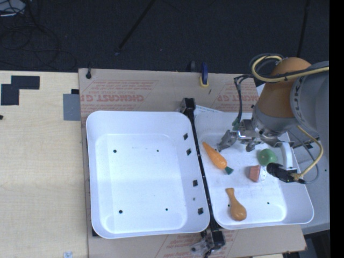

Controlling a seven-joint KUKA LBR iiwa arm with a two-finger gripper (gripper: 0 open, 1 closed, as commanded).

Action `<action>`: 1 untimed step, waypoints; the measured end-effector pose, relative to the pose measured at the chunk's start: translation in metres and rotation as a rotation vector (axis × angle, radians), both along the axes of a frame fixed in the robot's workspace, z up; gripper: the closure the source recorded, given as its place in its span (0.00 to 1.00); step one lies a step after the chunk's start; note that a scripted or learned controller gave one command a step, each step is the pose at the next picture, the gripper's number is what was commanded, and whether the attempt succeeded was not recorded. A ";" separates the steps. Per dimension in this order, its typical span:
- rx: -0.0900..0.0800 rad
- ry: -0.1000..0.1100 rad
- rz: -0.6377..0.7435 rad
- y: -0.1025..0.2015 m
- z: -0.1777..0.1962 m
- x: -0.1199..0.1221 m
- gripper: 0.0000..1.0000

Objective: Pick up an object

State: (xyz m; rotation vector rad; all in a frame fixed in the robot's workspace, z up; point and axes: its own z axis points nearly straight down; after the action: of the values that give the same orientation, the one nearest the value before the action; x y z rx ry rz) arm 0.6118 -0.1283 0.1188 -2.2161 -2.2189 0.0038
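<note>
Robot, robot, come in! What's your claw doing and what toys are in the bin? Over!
Gripper over right bin, nothing between its fingers. Carrot just below it; green ball, pink block, orange gourd lying loose. Nothing blocking.

The cardboard sheet (141,92) bears upside-down red print, seemingly "CHEMCAST GP".

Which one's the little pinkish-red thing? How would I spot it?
Look in the right-hand bin, where the toys lie. Below the arm's gripper, beside the green ball, sits the pinkish-red block. It is stubby and squarish, unlike the long carrot or the orange pear-shaped toy.
</note>
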 end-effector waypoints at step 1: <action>0.000 0.001 0.000 0.043 0.017 -0.045 0.00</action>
State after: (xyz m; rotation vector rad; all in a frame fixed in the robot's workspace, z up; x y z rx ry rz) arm 0.5671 -0.0851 0.1359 -2.2155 -2.2183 0.0053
